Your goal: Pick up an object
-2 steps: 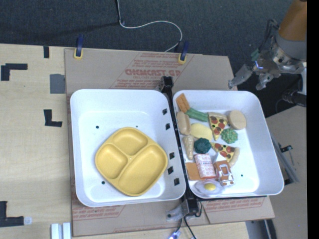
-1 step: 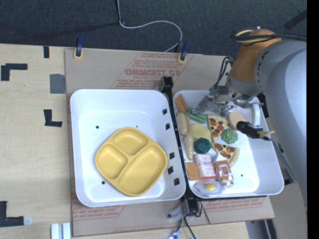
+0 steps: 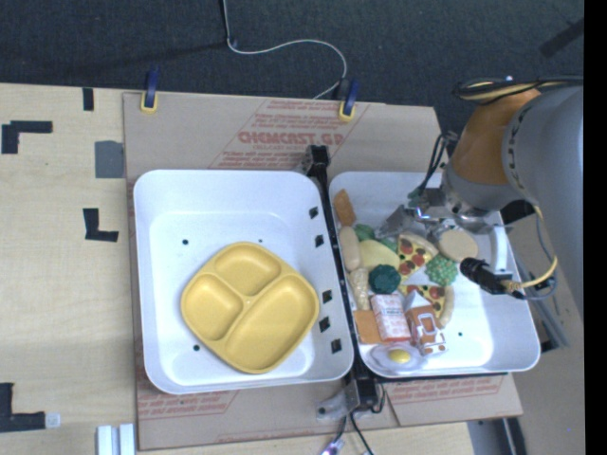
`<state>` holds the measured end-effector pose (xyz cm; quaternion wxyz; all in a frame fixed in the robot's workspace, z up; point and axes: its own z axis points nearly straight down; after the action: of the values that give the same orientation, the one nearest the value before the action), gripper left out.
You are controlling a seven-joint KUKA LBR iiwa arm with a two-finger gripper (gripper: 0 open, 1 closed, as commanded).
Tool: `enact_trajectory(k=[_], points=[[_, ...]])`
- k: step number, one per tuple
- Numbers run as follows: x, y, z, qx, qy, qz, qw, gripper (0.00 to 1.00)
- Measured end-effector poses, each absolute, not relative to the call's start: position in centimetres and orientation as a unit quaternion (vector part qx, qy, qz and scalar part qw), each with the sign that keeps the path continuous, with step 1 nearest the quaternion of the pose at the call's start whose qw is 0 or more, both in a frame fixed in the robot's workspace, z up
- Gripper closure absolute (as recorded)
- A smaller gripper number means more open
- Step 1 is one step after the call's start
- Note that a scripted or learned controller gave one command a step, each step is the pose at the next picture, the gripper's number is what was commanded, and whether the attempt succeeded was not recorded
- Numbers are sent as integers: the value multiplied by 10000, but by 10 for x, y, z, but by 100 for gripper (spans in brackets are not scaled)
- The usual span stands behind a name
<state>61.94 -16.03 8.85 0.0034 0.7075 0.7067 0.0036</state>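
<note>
Pizza slice [image 3: 413, 252] (red-dotted, yellow-crusted) amid toy food, just under gripper [image 3: 414, 218]

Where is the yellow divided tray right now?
The yellow divided tray lies in the left white bin, toward its front, across the divider from the right bin that holds the toy food pile.
</note>
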Motion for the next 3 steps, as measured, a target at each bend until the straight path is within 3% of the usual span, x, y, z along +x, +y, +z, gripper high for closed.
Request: enact_trajectory(k=[1,2,3], points=[[621,-160,98,7062,7080,33,32,100],[621,-160,97,7065,7077,30,27,0],[583,-117,90,7088,7054,16,94,0]])
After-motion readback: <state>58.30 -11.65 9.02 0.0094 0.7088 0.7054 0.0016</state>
